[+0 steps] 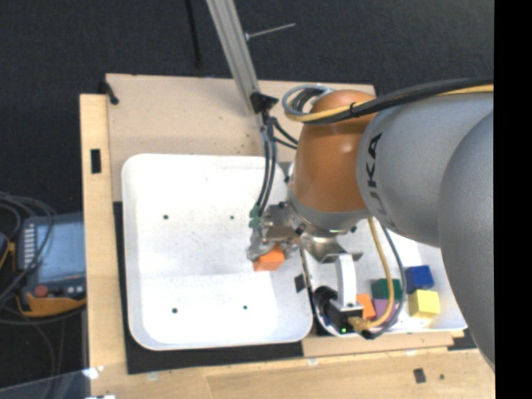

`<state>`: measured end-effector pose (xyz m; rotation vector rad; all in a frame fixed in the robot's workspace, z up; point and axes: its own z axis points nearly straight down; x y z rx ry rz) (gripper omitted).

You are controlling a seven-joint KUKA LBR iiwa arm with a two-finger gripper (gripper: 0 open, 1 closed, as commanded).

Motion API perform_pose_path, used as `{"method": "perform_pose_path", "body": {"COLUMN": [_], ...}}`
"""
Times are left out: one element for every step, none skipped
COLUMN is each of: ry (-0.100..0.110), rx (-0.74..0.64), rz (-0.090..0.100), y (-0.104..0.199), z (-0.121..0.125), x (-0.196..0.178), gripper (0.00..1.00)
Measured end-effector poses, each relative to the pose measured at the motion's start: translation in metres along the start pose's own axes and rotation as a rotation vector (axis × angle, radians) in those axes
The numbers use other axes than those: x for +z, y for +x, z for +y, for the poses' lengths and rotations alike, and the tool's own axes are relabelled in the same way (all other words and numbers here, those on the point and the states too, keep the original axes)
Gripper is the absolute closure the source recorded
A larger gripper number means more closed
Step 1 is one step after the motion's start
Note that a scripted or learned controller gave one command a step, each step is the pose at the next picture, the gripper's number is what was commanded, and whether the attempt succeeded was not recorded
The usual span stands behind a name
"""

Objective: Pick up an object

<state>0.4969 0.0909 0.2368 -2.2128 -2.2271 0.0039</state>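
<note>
While your claw [268, 246] hangs over the left bin's [166, 248] right side, seemingly clenched on an orange block [268, 261], lift straight, slowly.

The arm [424, 165] was chunky grey with an orange band [328, 152], black lettering on it, and cables [268, 165] looping around the wrist.

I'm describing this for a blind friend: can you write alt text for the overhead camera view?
A large grey robot arm with an orange band reaches from the right over two shallow white bins, its gripper low over the left bin with a small orange object right at its tip. The right bin holds blue, yellow, green and purple blocks.
</note>
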Motion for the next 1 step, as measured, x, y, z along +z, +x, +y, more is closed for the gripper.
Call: {"method": "perform_pose_path", "body": {"ry": [-0.002], "rx": [0.005], "rz": [0.002], "y": [-0.0015], "z": [0.0005], "x": [-0.0008], "gripper": [0.0]}}
